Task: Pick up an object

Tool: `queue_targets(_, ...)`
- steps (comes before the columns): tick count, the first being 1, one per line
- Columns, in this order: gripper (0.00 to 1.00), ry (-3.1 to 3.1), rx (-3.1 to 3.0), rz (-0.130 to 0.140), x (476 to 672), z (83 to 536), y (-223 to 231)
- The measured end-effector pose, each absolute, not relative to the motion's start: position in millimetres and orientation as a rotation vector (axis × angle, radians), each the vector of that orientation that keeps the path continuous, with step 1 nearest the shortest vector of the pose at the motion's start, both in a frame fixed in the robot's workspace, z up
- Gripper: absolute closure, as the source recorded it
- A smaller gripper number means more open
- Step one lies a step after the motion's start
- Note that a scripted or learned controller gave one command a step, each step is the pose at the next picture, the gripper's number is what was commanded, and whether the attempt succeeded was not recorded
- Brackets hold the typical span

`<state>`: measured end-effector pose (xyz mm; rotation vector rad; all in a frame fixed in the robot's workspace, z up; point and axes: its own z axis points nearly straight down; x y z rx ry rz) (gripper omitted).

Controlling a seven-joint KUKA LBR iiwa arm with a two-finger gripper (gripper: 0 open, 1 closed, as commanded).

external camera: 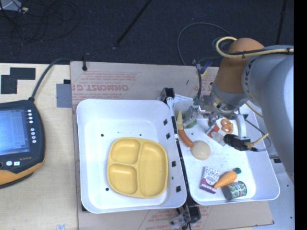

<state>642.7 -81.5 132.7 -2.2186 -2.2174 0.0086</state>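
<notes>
Green-labelled tin can (234,190), orange toy carrot (225,178) and pale round ball (200,150) sat loose in my right white bin (261,188) as candidates. Farther back the gripper (211,114) hung low; I couldn't tell its grip.

A dark carpeted floor (96,18) with loose black cables (43,8) fills the far side. The pale wooden bench (29,210) carries a cardboard sheet (120,80), and a control pendant (17,138) sits at its left edge.
</notes>
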Motion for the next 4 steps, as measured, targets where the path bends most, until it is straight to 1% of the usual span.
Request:
queue_targets(1, 0.00, -2.220, -2.224, 0.007, 643.1, 114.7, -88.2)
queue_targets(2, 0.00, -2.220, -2.225, 0.008, 643.5, 86.9, -96.5)
queue_targets(3, 0.00, -2.213, -2.223, 0.004, 566.5, 88.0, -125.7)
queue_targets(4, 0.00, -2.220, -2.222, 0.000, 549.5, 88.2, -102.7)
